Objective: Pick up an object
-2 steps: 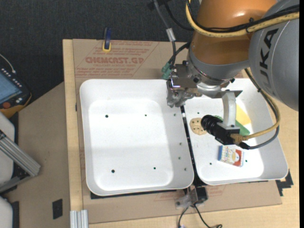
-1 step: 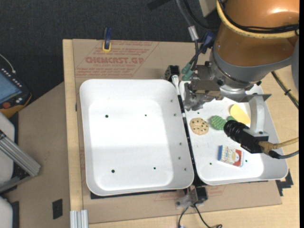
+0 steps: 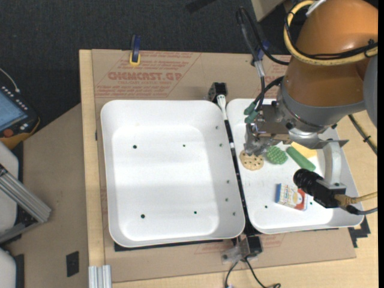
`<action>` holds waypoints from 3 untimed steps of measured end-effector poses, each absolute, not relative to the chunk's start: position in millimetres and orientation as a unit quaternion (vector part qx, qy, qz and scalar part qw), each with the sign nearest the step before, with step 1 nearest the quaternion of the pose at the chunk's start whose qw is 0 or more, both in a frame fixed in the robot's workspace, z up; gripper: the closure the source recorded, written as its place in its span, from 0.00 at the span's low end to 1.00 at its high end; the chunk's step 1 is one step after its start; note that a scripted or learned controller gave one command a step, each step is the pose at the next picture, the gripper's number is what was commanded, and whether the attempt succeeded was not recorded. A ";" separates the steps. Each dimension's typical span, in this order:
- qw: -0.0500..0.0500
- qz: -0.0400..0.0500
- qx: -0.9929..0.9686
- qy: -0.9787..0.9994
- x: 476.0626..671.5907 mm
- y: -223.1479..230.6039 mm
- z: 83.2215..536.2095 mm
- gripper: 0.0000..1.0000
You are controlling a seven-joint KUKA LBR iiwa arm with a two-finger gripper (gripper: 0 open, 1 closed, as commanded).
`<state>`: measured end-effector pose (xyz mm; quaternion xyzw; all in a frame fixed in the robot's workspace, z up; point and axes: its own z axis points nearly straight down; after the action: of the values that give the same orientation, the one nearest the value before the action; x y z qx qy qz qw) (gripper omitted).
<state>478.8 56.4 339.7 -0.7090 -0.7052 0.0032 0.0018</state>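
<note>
Here, in the camera view from above, the grey arm [image 3: 327, 104] with its orange band [image 3: 336, 29] reaches in from the right and hangs over the right bin [image 3: 270, 213]. The gripper [image 3: 257, 151] points down near that bin's left wall, towards its far end. How its jaws stand cannot be told from this angle, since the wrist and its fittings crowd the tip. Directly beneath the gripper's tip lies a round tan disc [image 3: 252, 161] with dark spots, flat on the bin floor; whether the tip touches the disc cannot be told, and nothing is seen held. Just to the right of the disc sits a green ridged piece [image 3: 276, 155], and beyond that a green stick [image 3: 298, 158] lies at a slant, with a pale yellow piece [image 3: 308, 154] beside it. Nearer the camera, well apart from the disc, a small blue, red and white packet [image 3: 292, 195] lies flat. The left bin [image 3: 162, 173] sits against the right one, its white floor marked by a few dark dots. Both bins rest on a brown cardboard sheet [image 3: 150, 71] with red printing, and a blue clip [image 3: 135, 45] grips the sheet's far edge.
</note>
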 end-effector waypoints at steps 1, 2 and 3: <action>-0.001 -0.001 -0.707 -0.707 480.0 59.4 353.4 1.00; -0.002 -0.004 -0.705 -0.709 479.8 97.2 407.2 1.00; 0.002 0.003 -0.709 -0.705 478.8 55.6 351.2 1.00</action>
<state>478.8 55.6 351.2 -0.7090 -0.7052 0.0031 0.0018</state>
